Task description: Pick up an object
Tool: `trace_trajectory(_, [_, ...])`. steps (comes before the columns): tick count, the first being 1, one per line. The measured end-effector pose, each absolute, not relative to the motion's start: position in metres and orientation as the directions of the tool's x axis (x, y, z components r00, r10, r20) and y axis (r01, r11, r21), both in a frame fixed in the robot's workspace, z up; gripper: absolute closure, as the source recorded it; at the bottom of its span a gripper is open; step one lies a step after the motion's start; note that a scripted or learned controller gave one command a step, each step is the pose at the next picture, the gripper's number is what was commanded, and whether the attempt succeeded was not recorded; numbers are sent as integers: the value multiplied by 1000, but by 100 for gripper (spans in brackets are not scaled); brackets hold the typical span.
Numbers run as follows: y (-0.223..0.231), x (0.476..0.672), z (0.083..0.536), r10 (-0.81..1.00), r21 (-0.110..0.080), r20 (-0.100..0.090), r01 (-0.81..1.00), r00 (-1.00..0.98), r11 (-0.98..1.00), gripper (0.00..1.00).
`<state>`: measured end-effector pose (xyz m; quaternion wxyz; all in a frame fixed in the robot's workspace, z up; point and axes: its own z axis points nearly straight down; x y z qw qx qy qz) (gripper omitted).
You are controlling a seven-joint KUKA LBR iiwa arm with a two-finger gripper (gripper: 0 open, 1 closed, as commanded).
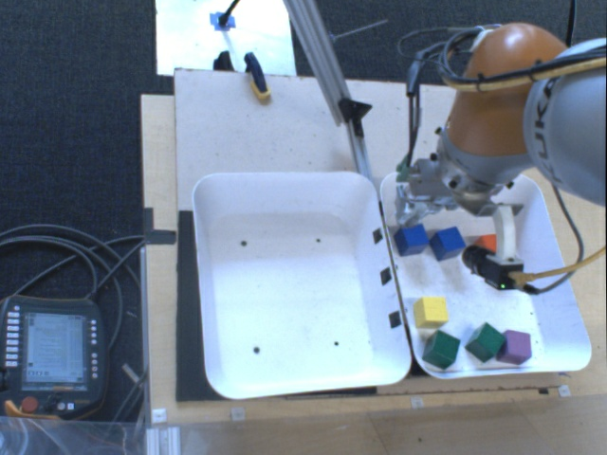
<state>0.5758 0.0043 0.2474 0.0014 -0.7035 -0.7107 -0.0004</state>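
Observation:
The right bin [567, 322] holds several small blocks. Two blue blocks [411, 241] [447, 244] lie side by side near its far left. An orange block [487, 243] is partly hidden behind the arm's black attachment [493, 271]. Nearer the front lie a yellow block [430, 311], two green blocks [441, 349] [485, 341] and a purple block [516, 346]. My gripper [411, 216] hangs at the bin's far left corner, just above and behind the left blue block. I see nothing held in it.
The left bin [285, 282] sits beside the right one, their rims meeting at the middle. A slanted metal pole [322, 55] crosses behind the bins. A teach pendant [52, 349] and cables lie at the far left.

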Motion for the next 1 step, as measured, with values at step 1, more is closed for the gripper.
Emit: trace_trajectory(1, [54, 555, 237, 1000, -1, 3, 1000, -11, 11, 100])
